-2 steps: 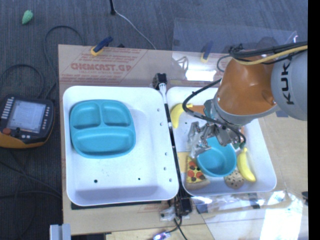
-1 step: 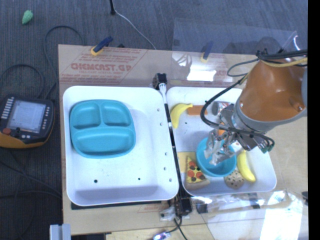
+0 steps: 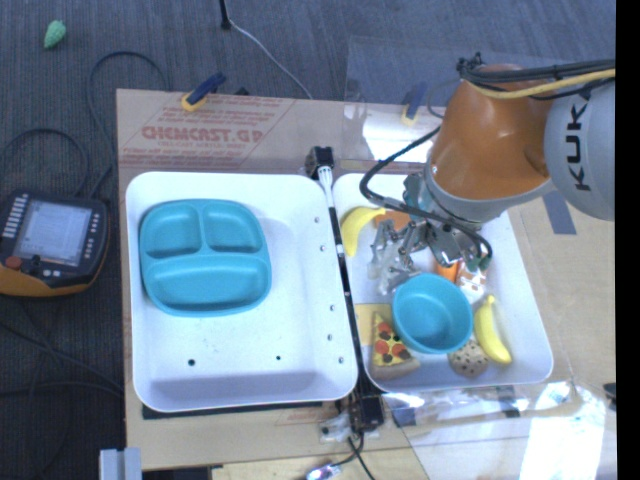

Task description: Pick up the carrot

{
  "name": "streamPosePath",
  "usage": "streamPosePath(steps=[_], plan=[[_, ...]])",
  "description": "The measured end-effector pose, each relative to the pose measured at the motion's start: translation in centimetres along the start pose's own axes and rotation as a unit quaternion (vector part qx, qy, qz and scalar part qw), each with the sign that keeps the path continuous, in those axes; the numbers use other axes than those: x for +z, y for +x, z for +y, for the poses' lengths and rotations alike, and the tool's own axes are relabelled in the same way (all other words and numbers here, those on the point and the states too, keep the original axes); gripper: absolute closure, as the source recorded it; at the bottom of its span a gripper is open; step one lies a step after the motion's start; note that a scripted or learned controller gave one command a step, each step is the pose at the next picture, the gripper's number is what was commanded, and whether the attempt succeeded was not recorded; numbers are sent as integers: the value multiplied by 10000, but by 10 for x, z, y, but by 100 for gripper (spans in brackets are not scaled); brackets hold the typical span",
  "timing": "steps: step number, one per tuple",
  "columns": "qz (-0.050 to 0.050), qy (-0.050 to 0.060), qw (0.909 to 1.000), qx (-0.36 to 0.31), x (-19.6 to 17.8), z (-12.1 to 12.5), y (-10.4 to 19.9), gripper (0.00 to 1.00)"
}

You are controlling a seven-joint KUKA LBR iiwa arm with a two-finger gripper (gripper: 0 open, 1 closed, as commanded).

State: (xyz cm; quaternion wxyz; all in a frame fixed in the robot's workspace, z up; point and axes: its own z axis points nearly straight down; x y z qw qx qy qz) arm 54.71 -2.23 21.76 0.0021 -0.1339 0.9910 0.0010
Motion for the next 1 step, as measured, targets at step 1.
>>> streamPosePath(steps=[1], plan=[[6,14,9913,-1318,-18,-34,35,100]])
